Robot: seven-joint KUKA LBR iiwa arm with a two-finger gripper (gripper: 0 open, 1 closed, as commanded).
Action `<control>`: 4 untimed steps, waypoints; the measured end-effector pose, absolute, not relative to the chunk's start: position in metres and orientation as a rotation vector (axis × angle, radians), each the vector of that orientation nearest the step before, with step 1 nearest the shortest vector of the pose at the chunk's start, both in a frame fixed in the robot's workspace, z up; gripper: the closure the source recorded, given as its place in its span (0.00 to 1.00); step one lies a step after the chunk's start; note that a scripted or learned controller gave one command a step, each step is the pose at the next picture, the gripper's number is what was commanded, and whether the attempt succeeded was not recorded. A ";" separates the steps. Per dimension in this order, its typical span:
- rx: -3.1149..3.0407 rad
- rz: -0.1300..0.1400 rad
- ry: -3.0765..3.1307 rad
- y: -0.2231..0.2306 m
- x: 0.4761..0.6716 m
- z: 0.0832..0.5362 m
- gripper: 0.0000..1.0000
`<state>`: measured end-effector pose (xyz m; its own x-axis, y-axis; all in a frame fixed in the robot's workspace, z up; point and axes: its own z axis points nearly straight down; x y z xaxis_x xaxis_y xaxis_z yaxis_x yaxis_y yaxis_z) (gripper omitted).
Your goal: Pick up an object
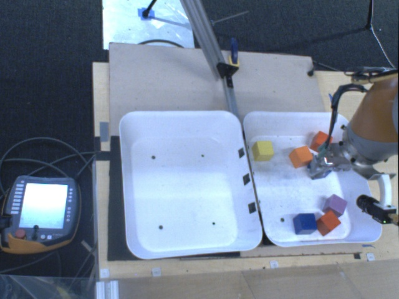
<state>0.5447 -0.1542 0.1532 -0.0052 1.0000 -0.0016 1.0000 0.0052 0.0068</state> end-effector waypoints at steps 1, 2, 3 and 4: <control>2.212 0.006 2.223 -0.155 0.546 0.197 1.00; 2.212 0.006 2.221 -0.161 0.545 0.243 1.00; 2.209 0.005 2.231 -0.118 0.557 0.246 1.00; 2.208 0.006 2.233 -0.065 0.574 0.253 1.00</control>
